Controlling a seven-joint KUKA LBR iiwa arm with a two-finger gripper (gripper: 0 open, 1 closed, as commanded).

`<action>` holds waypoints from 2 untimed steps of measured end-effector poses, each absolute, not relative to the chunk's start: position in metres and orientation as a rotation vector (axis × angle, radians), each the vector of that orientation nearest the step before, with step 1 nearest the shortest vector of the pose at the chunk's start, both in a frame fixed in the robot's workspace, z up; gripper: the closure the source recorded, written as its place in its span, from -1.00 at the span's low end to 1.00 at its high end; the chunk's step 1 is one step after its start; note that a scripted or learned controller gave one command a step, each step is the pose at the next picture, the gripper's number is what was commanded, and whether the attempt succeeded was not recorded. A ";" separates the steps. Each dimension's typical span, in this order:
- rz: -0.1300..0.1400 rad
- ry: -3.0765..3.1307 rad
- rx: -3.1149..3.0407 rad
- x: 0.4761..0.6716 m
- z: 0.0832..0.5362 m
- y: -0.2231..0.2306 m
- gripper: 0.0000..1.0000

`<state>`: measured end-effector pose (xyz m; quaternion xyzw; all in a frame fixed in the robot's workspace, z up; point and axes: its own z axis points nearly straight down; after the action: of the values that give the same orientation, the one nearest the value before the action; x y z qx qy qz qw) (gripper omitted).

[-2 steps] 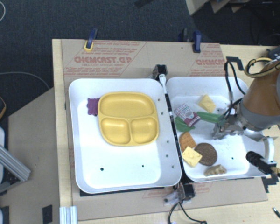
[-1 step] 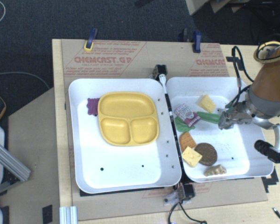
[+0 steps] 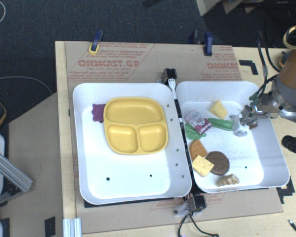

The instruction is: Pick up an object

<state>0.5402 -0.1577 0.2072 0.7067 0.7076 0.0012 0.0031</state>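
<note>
My gripper (image 3: pixel 241 124) hangs low over the right bin (image 3: pixel 266 154), near its right side, just right of a green stick-like object (image 3: pixel 214 124). Nothing shows between its fingers. Left of it lie a yellow cheese-like wedge (image 3: pixel 218 109) and a pink-and-white wrapper (image 3: pixel 197 120). Nearer the front sit a brown round cookie (image 3: pixel 218 162), a yellow block (image 3: pixel 203 165), an orange cracker (image 3: pixel 198 148) and a tan crumbly piece (image 3: pixel 228 180).
The left bin (image 3: pixel 93 181) holds a yellow three-compartment plate (image 3: pixel 135 124) with a purple object (image 3: pixel 97 112) at its left edge. Clamps (image 3: pixel 94 42) stand at the bench's back. The arm's wrist (image 3: pixel 291 83) enters from the right.
</note>
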 end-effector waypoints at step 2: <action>0.001 2.223 2.221 0.544 0.229 -0.117 1.00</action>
<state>0.5436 -0.1170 0.2288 0.7068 0.7074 0.0002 -0.0003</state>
